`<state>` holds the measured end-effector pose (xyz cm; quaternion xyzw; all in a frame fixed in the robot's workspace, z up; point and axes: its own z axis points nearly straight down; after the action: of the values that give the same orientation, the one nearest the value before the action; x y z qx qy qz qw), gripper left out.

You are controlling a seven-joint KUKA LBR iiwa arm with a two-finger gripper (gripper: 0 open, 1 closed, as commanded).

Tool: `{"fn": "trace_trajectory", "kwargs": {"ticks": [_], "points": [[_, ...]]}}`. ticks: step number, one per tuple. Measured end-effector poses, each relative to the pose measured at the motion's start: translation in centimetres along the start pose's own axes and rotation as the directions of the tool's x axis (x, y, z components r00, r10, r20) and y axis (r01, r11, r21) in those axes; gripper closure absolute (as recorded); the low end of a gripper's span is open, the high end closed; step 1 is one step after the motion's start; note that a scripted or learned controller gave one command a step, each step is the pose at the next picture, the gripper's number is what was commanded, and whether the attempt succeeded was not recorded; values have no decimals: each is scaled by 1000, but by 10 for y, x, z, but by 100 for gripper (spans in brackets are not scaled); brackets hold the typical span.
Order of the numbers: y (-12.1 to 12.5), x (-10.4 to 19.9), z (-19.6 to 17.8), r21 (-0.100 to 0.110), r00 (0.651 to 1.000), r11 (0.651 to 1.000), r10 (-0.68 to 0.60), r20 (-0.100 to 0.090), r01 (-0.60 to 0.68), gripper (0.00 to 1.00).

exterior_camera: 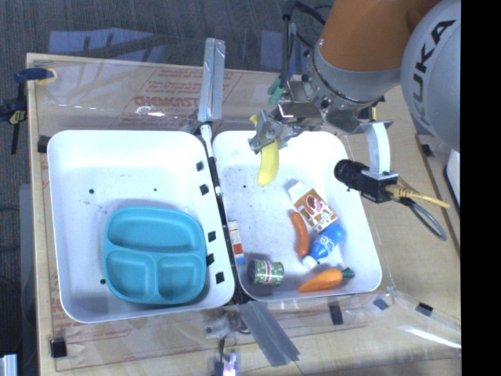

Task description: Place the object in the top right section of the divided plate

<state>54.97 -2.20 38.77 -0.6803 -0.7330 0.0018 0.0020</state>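
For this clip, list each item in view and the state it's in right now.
banana: hanging from the claw, above the right bin
divided plate: flat in the left bin, sections bare
can: on its side
carrot: lying flat
sausage: lying flat

The bench (94,81) carries two bins side by side. The left bin (78,151) holds the plate (156,255) in its near half, toward the divider between the bins. In the right bin (356,237), the banana (268,165) hangs at the far end, just below the end effector (266,138), which reaches in from the far right. Nearer, a packet (311,207) lies right of centre, with a sausage (300,234) just below it and a bottle (326,245) beside that on the right. A can (267,272) sits at the near edge, and a carrot (321,280) lies to its right.
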Motion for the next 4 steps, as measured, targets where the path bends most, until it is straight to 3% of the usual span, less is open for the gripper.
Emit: {"fn": "trace_trajectory", "kwargs": {"ticks": [1,2,3,4], "points": [[78,64,61,-2,926,926,-378,2,378,100],[62,146,121,-1,881,881,-473,2,473,100],[72,79,9,-5,832,832,-554,5,554,100],[22,124,79,-1,739,739,-674,3,674,100]]}}
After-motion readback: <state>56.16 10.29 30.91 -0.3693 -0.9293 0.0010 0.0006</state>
